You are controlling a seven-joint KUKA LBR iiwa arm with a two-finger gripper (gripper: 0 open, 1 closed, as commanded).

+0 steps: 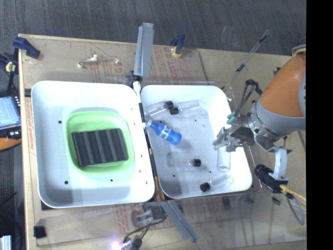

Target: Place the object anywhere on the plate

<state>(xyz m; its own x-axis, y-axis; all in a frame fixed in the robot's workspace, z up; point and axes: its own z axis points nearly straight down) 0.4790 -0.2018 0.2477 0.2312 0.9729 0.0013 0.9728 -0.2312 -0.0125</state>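
Camera view:
Plate [99,121]: green, in left bin [47,139], carries a dark ridged block, no bottle (judging nothing delivered yet).
Gripper [225,142]: over right bin [182,95] by its right edge; finger state – can't tell.
Clear vial [223,160]: just beneath gripper, prob. the target.
Left: pick, carry, place.

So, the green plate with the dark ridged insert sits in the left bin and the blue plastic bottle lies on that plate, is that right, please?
Not quite. The blue plastic bottle lies in the right white bin, near its left wall, not on the plate. The green plate with the dark ridged insert does sit in the left white bin, as the camera view shows.
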